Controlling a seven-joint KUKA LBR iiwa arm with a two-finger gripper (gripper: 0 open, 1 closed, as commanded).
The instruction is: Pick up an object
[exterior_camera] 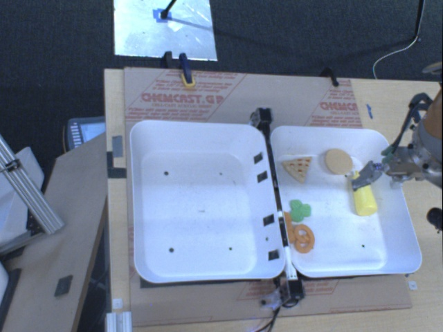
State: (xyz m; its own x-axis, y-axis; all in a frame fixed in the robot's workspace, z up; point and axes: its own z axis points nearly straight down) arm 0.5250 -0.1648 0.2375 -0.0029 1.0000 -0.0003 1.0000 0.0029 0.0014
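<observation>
Over the right bin, end effector (grip unclear) beside yellow block.

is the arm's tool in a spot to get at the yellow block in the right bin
Probably yes. The tool hangs right above the upper end of the yellow block, and nothing lies between them. The round tan piece sits close by to the upper left and might get nudged.

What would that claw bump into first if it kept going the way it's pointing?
Probably the yellow block: the gripper points left and down into the right bin, its tip right over the block. Height is hard to judge.
</observation>
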